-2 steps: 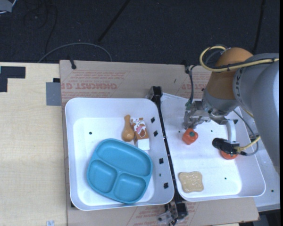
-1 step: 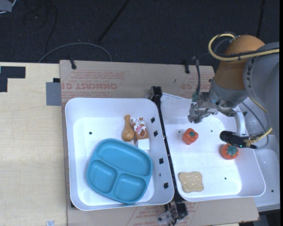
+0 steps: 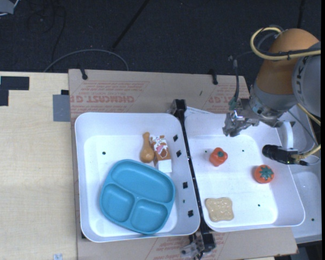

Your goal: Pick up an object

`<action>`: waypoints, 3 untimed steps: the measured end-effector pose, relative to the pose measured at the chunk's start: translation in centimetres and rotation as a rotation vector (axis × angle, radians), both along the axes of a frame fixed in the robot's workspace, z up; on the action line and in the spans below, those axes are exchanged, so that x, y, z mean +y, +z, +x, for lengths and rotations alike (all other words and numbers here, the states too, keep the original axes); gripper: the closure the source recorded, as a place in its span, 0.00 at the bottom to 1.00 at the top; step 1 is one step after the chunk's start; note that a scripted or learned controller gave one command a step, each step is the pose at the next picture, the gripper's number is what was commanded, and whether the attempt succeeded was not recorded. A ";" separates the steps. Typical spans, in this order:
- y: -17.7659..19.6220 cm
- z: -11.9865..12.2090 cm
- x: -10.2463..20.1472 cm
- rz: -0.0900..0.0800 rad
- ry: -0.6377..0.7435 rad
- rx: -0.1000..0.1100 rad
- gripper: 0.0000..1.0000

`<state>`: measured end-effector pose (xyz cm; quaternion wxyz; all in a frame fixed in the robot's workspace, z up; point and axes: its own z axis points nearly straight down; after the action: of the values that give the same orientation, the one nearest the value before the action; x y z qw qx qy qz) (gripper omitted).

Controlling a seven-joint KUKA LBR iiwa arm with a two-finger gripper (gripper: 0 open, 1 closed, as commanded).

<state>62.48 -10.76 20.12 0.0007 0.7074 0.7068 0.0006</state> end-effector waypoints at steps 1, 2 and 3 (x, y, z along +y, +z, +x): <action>3.8 0.1 -0.1 0.000 0.002 0.000 1.00; 3.4 0.9 4.3 0.001 0.004 0.003 1.00; 4.0 0.3 9.5 0.002 0.005 0.005 1.00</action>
<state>62.74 -1.26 24.15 -0.0019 0.7056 0.7086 -0.0006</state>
